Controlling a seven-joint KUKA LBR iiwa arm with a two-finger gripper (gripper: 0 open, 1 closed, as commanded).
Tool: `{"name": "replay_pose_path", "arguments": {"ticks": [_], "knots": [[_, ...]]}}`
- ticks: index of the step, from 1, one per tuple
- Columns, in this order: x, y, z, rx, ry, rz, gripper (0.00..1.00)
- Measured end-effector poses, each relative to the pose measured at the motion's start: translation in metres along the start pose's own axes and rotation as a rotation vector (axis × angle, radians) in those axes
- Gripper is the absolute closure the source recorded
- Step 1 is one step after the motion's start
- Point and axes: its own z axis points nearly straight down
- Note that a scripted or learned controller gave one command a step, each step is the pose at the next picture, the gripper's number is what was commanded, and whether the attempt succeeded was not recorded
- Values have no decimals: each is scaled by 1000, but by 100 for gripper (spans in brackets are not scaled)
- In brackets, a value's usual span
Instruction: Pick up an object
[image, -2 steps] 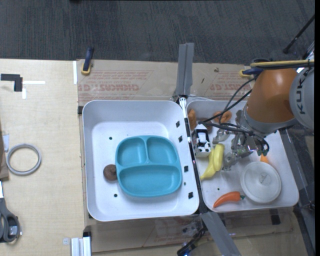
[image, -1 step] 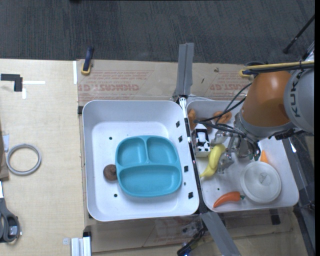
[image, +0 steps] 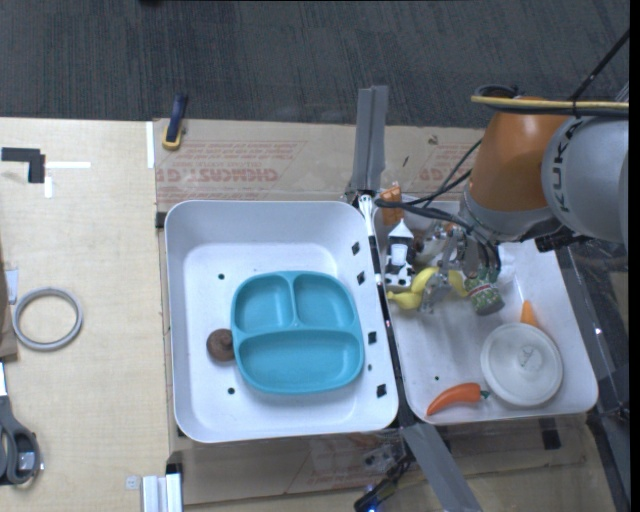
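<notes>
Right bin (image: 575, 400), banana (image: 412, 291) beside pincer (image: 447, 278)

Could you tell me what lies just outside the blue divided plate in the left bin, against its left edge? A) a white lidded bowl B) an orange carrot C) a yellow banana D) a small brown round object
D: a small brown round object sits on the floor of the left bin, touching the left edge of the blue divided plate.
</notes>
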Motion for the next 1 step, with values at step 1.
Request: {"name": "replay_pose_path", "arguments": {"ticks": [1], "knots": [[-25,-66,-5,-3,-25,127,0]]}}
